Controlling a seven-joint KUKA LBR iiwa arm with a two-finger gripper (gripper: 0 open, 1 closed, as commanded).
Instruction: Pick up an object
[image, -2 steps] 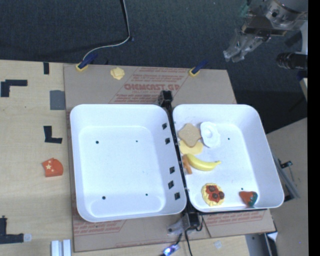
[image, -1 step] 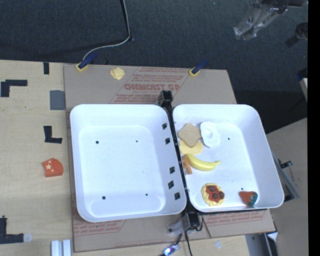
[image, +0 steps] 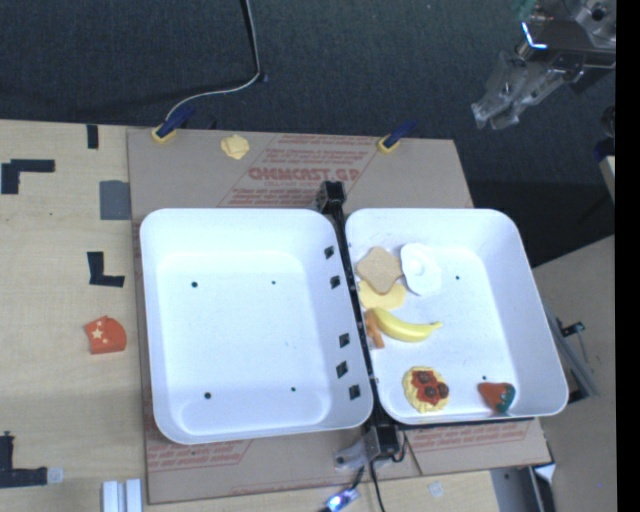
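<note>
Yellow banana (image: 408, 327) in right bin (image: 520, 300), well apart from raised jaws (image: 497, 108), their state unclear

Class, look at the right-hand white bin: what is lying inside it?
Inside the right bin: a toast slice, white round piece, yellow slice, banana, orange carrot-like piece, pizza and strawberry. The toast covers part of the yellow slice.

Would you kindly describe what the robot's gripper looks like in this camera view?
At the view's top right, the gripper is a blurred, pale grey metallic assembly with angular, blocky parts. Darker grey pieces sit above it, with a small teal-green spot near the top edge. Finer details such as cables or markings are too blurred to tell.
</note>
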